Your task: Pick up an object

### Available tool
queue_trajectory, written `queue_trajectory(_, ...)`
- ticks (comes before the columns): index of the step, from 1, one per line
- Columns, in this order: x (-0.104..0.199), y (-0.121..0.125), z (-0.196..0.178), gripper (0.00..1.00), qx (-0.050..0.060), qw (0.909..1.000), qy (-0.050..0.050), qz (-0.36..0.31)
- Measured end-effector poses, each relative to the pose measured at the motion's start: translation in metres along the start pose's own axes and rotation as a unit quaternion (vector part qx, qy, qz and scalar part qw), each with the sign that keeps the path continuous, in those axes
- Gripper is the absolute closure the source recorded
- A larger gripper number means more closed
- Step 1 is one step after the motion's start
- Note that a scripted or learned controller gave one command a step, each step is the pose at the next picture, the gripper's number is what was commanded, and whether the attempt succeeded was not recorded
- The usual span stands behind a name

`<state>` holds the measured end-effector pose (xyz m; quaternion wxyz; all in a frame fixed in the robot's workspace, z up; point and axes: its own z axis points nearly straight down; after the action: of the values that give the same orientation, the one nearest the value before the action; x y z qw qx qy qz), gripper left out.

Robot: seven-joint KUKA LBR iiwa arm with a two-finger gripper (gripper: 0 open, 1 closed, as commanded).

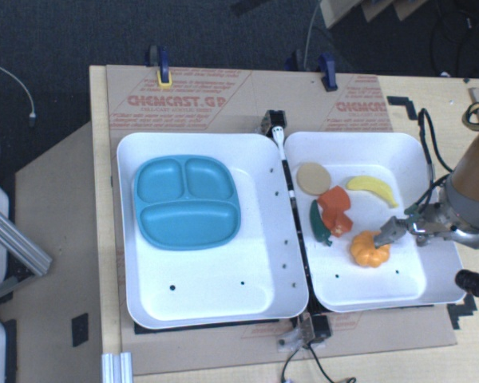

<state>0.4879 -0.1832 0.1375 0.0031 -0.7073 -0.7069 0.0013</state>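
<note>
From the overhead camera we look down on the bench (112, 214), where the left shallow white bin (207, 294) carries a blue plastic divided plate (188, 200), well apart from the action. In the right shallow white bin (399, 286) we've got a tan round disc (312, 178), a yellow toy banana (373, 190), a red toy pepper (335, 211) with a green piece (318, 222) beside it, and an orange pumpkin-like toy (369, 250). The tool (393, 231) reaches in from the right, low and just beside the orange toy, perhaps touching its top edge. We cannot tell whether the tool is released or clenched. Nothing looks lifted; we judge the approach made, with grasp and lift both left.
</note>
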Motion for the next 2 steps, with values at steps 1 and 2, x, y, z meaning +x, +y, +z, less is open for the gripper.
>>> queue_trajectory(1, 0.0, 0.007, 0.026, 0.0, -0.011, 0.9999, -0.001, -0.002)
queue_trajectory(2, 0.0, 0.01, 0.015, 1.0, -0.016, 0.9999, -0.004, -0.001)
